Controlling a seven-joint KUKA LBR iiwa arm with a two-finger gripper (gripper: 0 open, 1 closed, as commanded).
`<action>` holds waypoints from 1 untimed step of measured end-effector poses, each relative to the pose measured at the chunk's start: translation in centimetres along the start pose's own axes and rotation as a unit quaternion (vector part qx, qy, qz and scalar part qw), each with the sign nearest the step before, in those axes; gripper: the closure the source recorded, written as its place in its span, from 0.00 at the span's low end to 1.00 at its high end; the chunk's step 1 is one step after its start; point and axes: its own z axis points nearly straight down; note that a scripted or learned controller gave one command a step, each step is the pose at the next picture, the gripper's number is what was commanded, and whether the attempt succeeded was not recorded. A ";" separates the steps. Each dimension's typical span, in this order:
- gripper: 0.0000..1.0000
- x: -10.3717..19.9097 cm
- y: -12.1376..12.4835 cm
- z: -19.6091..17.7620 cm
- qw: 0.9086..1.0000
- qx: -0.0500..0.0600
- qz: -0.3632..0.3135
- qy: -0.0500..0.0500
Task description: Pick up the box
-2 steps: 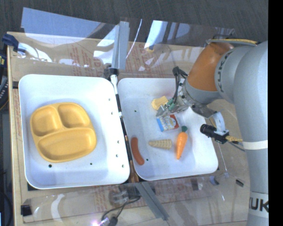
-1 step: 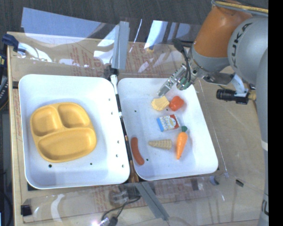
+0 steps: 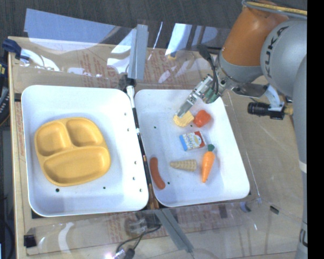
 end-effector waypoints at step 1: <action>0.00 0.6 -4.1 13.1 0.998 0.001 0.065 0.001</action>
